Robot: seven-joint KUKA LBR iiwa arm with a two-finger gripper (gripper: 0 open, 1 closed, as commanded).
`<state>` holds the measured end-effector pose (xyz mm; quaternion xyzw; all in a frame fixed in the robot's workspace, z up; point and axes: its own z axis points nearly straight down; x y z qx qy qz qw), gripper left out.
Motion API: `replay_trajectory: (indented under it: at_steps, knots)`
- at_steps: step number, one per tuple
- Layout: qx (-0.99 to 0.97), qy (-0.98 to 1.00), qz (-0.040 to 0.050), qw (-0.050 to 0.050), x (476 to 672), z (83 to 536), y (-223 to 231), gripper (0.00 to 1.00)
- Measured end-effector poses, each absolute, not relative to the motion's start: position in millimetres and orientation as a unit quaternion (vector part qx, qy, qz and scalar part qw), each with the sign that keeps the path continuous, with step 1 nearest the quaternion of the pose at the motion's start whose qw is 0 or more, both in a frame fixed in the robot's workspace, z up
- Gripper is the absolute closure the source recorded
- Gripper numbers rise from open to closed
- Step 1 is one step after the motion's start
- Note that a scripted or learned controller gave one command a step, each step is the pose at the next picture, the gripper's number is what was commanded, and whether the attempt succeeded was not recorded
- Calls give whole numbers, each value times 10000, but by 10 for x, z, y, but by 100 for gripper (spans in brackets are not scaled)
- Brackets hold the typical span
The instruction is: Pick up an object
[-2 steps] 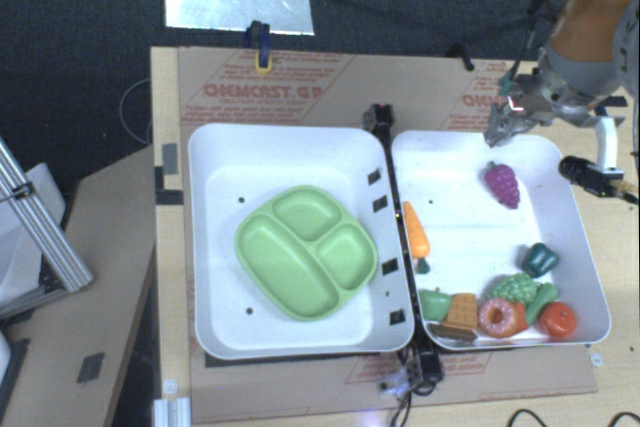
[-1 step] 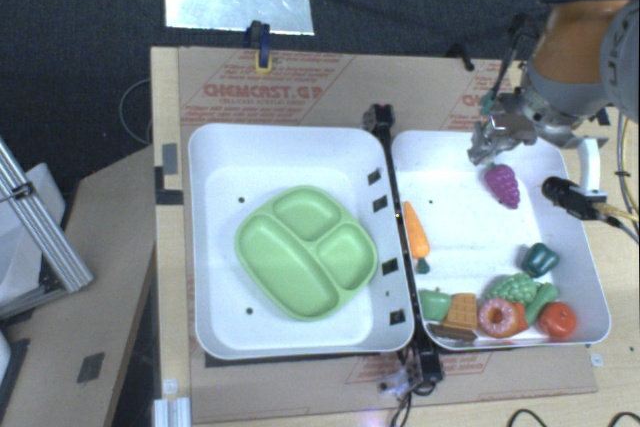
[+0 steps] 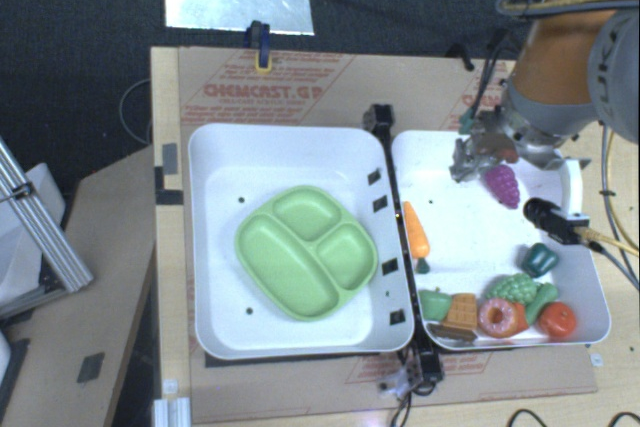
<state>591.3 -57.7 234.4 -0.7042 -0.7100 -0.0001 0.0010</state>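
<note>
Toys sit in the right bin (image 3: 600, 320). The tool (image 3: 478, 155) is at the bin's 12 o'clock end, and purple grapes (image 3: 503, 183) lie just beside it at its 4 o'clock. I cannot tell its grip. A carrot (image 3: 415, 230) lies at 9 o'clock. A green plate (image 3: 305, 252) sits in the left bin (image 3: 215, 215).

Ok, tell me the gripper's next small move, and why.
Probably a short shift toward the purple grapes, then down. The gripper sits at the far end of the right bin, with the grapes just beside it, nearer than the carrot or the pile at the bin's near edge.
</note>
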Motion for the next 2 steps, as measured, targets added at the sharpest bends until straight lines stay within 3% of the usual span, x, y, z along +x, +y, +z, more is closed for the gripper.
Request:
replay_trajectory:
  at_steps: [2]
  knots:
    - [-7053, -7089, -2, 4, 5917, 2154, -580, 100]
